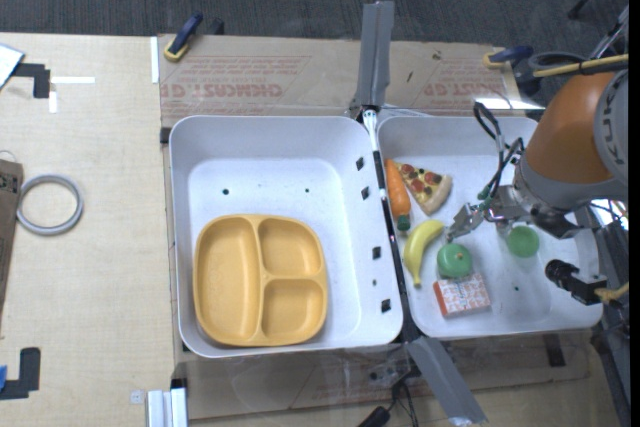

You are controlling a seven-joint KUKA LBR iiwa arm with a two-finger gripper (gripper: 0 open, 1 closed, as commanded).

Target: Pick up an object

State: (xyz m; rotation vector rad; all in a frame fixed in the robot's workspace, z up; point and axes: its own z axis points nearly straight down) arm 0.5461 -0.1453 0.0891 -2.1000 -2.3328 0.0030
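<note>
Where the right bin [520, 310] holds a small cluster of toy foods, a green apple [455, 261] sits near the middle, a banana [420, 247] just to its left and a red-patterned box [462, 296] just below it. A carrot [398, 192] and a pizza slice [427, 187] lie above. A green round piece [522, 241] sits to the right. Just above the apple, the gripper [466, 219] hangs with its fingers parted, nothing between them. In the left bin [260, 150] rests a yellow divided plate [262, 278].
</note>
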